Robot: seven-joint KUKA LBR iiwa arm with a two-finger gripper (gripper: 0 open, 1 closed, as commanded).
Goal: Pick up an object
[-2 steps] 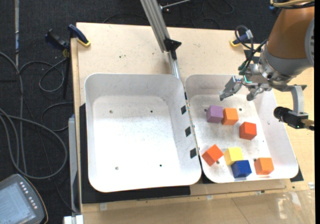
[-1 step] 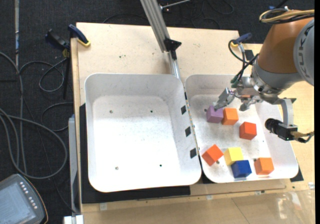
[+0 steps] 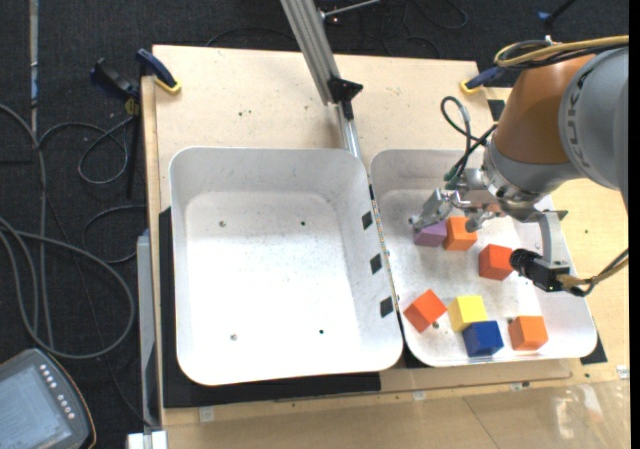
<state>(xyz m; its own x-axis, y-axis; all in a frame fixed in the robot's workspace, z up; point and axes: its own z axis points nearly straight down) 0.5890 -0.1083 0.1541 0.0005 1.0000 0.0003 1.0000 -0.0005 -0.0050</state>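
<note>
Several small blocks lie in the right bin (image 3: 398, 182). A purple block (image 3: 430, 234) and an orange block (image 3: 461, 235) sit side by side near the bin's middle. My gripper (image 3: 447, 211) hangs just above and behind these two, over the gap between them. A red-orange block (image 3: 496, 262) lies a little to their right. Along the front of the bin are an orange block (image 3: 426, 309), a yellow block (image 3: 466, 311), a blue block (image 3: 483, 338) and another orange block (image 3: 528, 332). No block shows lifted off the bin floor.
The left bin (image 3: 176, 237) is wide and white, sharing a raised wall with the right bin. A metal pole (image 3: 300, 17) slants down to the back of that wall. Cables and a black fitting (image 3: 535, 270) hang off the wrist over the right bin.
</note>
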